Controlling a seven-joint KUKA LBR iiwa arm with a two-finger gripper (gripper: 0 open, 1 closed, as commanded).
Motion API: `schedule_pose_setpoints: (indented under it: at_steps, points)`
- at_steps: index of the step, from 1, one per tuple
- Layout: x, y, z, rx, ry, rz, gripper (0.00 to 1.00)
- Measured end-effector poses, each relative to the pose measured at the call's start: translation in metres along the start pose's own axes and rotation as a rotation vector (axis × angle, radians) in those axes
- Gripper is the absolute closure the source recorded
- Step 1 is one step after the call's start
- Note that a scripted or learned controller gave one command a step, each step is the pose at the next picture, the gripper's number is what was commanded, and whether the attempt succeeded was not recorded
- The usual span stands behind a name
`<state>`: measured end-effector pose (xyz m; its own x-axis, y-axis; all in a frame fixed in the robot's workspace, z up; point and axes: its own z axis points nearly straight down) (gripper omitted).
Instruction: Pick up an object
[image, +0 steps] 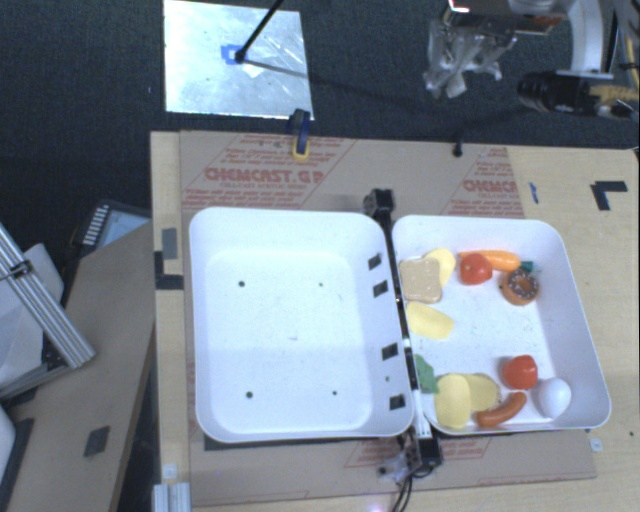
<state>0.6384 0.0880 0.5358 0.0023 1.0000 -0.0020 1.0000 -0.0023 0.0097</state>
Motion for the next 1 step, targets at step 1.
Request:
schedule_pose_setpoints:
  at_steps: [1]
  points:
    - [0.0248,-0.0779,-0.0009,0.009,0.005,-0.009,1.00]
